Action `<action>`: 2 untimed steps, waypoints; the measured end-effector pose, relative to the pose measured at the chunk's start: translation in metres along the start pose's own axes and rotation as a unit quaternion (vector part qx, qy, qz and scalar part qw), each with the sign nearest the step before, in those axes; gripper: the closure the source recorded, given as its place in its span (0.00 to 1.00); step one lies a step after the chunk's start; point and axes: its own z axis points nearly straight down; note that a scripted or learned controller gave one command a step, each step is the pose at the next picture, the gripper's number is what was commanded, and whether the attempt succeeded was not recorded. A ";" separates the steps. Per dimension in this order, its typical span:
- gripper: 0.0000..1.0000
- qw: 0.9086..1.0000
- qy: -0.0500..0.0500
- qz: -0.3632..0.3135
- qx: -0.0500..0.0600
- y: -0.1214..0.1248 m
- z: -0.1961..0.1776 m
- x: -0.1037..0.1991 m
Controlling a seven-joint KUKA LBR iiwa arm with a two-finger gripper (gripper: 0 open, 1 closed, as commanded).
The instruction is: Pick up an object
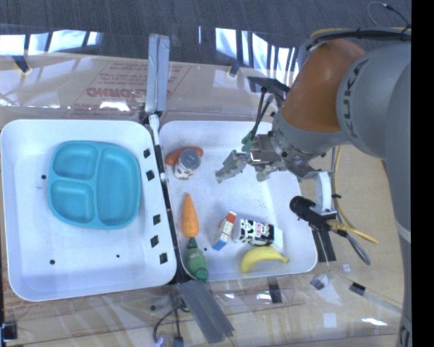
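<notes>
- One fixed camera hangs above the bench [94, 309], looking down at a slant.
- Both white bins fit in frame: the left bin [22, 215] and the right bin [289, 208].
- The arm [362, 85] enters right of the right bin.

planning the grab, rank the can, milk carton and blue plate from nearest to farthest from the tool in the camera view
From the tool:
1. Can, just left of it, right bin's top corner.
2. Milk carton, below it, right bin.
3. Blue plate, far left, in the left bin.
</notes>
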 end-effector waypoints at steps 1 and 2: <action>0.00 0.987 -0.002 -0.163 -0.004 -0.001 -0.099 -0.014; 0.00 0.964 0.000 -0.264 -0.001 -0.015 0.062 0.004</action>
